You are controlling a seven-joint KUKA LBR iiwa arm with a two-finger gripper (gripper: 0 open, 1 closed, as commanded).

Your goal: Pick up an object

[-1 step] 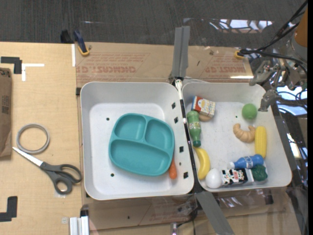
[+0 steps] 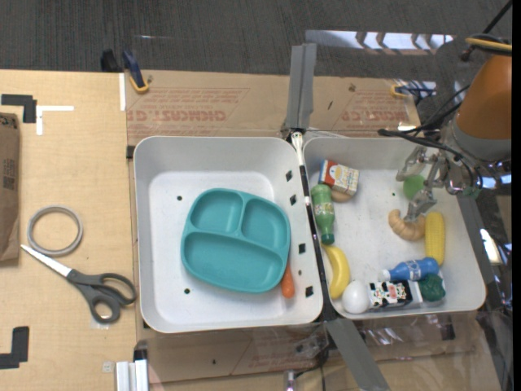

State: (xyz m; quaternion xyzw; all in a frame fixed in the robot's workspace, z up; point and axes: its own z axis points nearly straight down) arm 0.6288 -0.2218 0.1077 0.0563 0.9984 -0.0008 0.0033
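A grey robot arm with an orange band reached in from the right, over the right-hand shallow white bin [image 2: 468, 243] on the desk. Its metal two-finger gripper [image 2: 420, 204] hung low in that bin, the tips pointing down just above a small tan croissant-shaped toy [image 2: 405, 226]. A green round object [image 2: 414, 186] showed near the fingers, but whether the jaws were released, clenched or grasping anything could not be told from this angle.

Just beside the croissant lay a yellow corn-cob toy [image 2: 435, 235]. Elsewhere in the bin were a green plastic bottle [image 2: 323, 212], a yellow banana [image 2: 337, 270], a white ball [image 2: 356, 298] and a blue bottle [image 2: 413, 270]. The left-hand white bin [image 2: 155, 218] held a teal divided plastic plate [image 2: 236, 239].

The step looked like the approach to a grasp, with nothing lifted yet. The next move would seem to call for closing squarely on the croissant without nudging the corn, then rising straight.
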